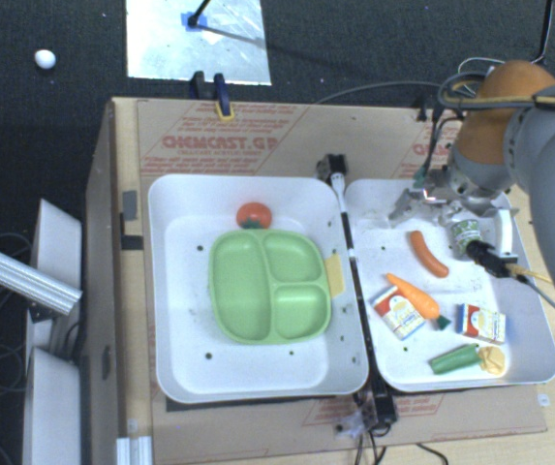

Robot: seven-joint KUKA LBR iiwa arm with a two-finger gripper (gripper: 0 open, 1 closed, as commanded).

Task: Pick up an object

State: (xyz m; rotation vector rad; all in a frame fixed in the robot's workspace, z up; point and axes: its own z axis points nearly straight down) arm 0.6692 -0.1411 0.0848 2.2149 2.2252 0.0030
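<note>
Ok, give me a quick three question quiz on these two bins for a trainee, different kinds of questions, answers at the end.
1. True or false: the green divided plate lies in the left bin.
2. Which lies nearest the gripper? A) tomato B) sausage C) green pepper
3. Fill in: the carrot lies in the ___ bin.

Key: 1 true; 2 B; 3 right.
</note>
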